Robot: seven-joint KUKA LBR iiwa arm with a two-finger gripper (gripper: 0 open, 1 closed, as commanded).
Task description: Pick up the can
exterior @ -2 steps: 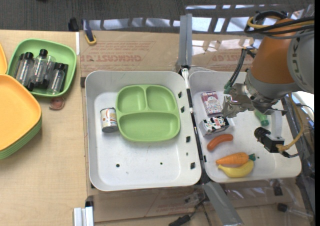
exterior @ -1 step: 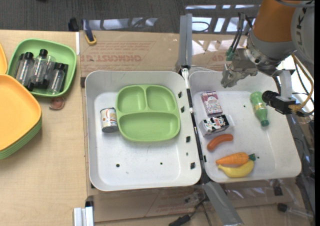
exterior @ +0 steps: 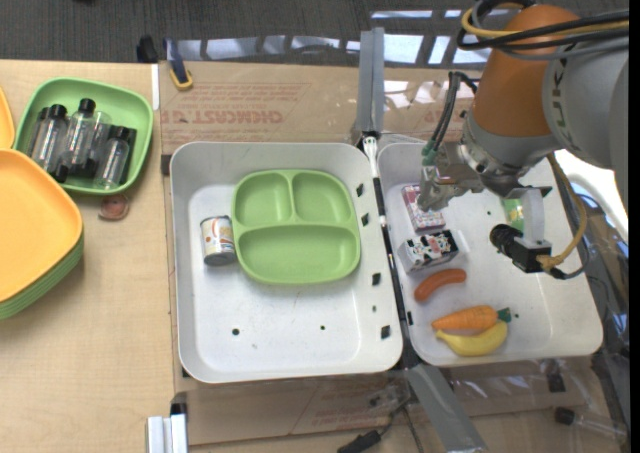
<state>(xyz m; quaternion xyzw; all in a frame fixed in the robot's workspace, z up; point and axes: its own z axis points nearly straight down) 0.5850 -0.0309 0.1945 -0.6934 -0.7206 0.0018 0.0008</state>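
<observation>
The gripper (exterior: 432, 191), fingers' state unclear, hung over the right bin (exterior: 575, 336); it needed to cross left to the can (exterior: 217, 240) beside the green plate (exterior: 296, 225).

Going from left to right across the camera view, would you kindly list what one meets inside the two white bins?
Can → green divided plate → small printed box → red sausage → carrot with the banana just under it.

Can (exterior: 217, 240): metal, glossy, with printed label. Divided plate (exterior: 296, 225): smooth green plastic, matt. Bins (exterior: 290, 341): smooth white plastic, slight sheen. Bench (exterior: 90, 371): light wood, matt. Arm band (exterior: 522, 51): glossy orange.
</observation>
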